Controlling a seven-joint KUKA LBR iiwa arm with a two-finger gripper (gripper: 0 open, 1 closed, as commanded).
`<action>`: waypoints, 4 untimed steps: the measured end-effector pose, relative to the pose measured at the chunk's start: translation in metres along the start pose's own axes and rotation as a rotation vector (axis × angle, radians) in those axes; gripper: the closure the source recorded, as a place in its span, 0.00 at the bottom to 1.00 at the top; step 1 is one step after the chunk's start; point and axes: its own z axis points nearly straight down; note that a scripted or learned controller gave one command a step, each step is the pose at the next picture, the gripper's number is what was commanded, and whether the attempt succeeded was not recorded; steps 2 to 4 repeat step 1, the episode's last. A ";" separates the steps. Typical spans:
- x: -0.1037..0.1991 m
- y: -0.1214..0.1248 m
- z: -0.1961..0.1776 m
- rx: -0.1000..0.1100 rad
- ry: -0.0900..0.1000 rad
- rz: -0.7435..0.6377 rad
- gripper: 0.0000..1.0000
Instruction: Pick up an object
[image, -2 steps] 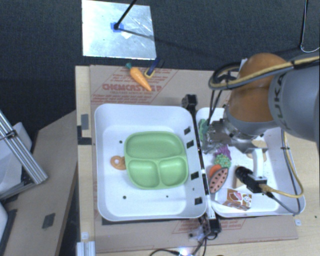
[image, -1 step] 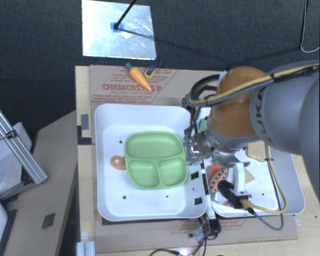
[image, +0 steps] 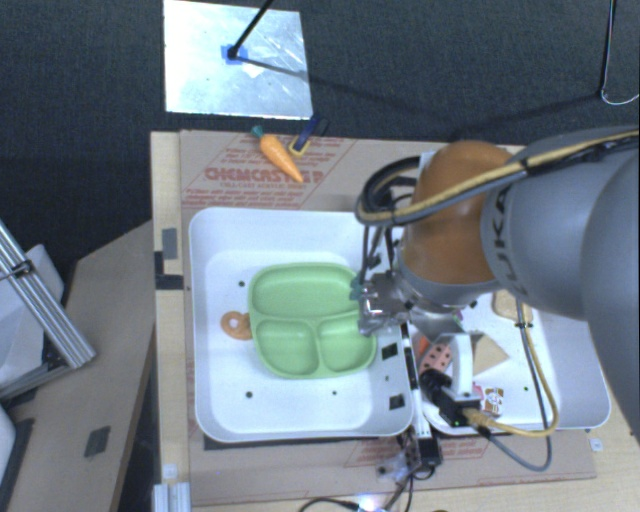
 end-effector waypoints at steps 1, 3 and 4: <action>0.005 0.009 0.000 -0.003 0.000 0.002 1.00; 0.005 0.009 0.000 -0.003 0.000 0.002 1.00; 0.005 0.009 0.000 -0.003 0.000 0.002 1.00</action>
